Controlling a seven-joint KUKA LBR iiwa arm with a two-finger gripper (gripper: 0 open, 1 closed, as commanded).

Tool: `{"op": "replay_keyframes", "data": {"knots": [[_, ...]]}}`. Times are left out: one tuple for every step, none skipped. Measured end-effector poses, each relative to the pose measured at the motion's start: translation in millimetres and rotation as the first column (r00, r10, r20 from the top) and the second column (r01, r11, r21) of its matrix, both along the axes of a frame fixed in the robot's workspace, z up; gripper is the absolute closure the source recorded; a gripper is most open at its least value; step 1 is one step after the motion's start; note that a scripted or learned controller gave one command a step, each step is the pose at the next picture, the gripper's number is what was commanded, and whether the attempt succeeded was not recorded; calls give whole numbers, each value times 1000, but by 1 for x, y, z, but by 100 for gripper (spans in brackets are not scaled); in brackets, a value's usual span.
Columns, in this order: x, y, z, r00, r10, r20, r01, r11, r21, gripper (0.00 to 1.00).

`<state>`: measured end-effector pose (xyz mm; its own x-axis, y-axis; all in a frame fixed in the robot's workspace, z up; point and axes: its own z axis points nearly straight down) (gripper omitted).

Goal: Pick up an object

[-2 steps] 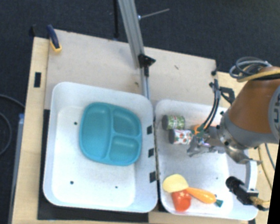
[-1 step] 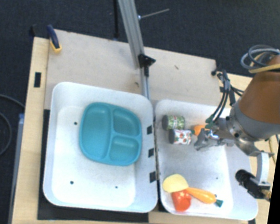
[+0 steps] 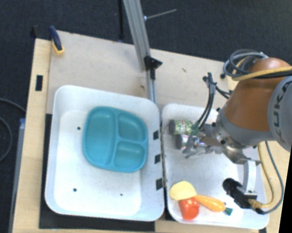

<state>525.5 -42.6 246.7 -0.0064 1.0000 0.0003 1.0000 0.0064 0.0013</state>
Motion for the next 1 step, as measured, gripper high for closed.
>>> {"op": "replay_keyframes", "data": {"knots": [[-7, 47, 5, 1000, 2, 0, -2, 1000, 1, 100]]}}
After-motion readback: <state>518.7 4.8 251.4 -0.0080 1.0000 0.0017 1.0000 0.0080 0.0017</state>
